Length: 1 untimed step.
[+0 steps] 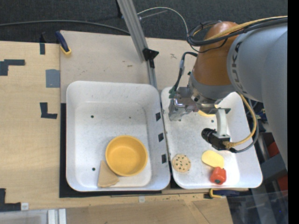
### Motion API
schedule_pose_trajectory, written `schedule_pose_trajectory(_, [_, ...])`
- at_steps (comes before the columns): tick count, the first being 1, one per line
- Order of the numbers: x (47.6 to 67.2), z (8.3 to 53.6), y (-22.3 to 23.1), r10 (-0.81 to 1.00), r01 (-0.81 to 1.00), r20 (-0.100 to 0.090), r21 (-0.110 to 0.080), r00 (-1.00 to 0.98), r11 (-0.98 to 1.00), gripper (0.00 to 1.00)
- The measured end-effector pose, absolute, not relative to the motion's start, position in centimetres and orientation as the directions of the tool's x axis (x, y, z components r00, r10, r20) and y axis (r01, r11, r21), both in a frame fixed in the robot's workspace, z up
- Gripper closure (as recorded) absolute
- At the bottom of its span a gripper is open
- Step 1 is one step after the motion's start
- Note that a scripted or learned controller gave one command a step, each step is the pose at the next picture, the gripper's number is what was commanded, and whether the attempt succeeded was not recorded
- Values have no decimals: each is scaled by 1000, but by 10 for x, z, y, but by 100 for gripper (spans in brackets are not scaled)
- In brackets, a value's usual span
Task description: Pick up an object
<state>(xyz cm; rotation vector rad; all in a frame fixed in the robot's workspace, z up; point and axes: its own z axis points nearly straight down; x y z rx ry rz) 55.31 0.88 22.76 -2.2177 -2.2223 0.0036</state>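
We are hovering our claw [176, 110] over the right bin's [247, 178] far-left corner; nothing lifted yet, and we cannot tell its grip state.

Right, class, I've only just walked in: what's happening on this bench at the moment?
A grey robot arm with an orange band reaches in over the right-hand white bin, its gripper low near that bin's upper left corner. Below lie a round speckled cookie, a yellow oval piece and a small red pepper. The left-hand white bin holds a yellow bowl.

One fixed camera above the bench [103, 50], slanted downward, both bins [74, 125] in frame
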Motion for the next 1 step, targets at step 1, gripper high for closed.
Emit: schedule_pose_trajectory(1, [563, 237, 65, 1000, 1000, 2, -1, -8, 8, 100])
